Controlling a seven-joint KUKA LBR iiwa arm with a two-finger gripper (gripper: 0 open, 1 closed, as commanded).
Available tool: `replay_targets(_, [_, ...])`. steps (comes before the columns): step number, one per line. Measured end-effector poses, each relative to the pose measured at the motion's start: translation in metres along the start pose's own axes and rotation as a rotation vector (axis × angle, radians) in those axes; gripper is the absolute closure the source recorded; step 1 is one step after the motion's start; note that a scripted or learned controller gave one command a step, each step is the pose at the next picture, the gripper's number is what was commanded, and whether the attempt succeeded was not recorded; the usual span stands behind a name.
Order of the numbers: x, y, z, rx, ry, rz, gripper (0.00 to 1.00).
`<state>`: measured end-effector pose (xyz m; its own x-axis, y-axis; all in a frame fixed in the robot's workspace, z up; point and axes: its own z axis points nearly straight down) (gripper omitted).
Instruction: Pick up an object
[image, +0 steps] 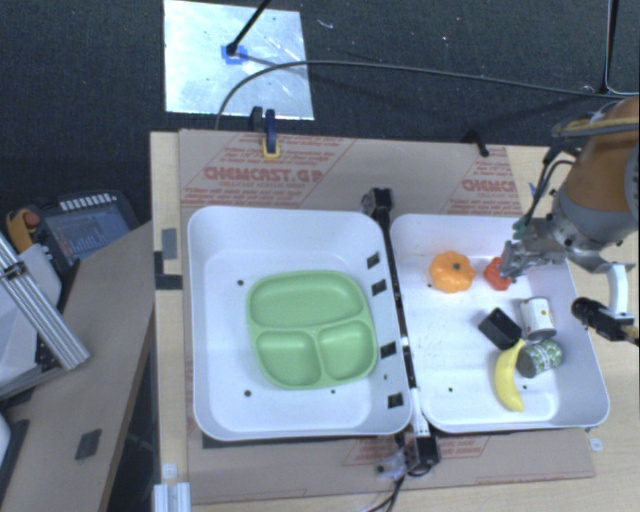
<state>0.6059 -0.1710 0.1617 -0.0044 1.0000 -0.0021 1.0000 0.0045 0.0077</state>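
Observation:
The right bin holds an orange pepper-like toy, a small red object, a black block, a yellow banana, a white can and a greenish can. My gripper hangs at the bin's far right, just right of and over the red object. Its fingers are too small and dark to read. Nothing is visibly lifted.
The left bin carries a green divided plate. A black clip divider runs between the bins. A teach pendant and metal rail lie on the side table at left.

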Motion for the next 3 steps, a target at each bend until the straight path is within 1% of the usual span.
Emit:
replay_targets(1, [-0.001, 0.002, -0.055, 0.000, 0.000, -0.001, 1.00])
replay_targets(2, [0.055, -0.013, -0.048, 0.008, 0.003, -0.004, 1.00])
replay_targets(3, [0.105, -0.041, -0.051, 0.009, 0.004, -0.004, 1.00])
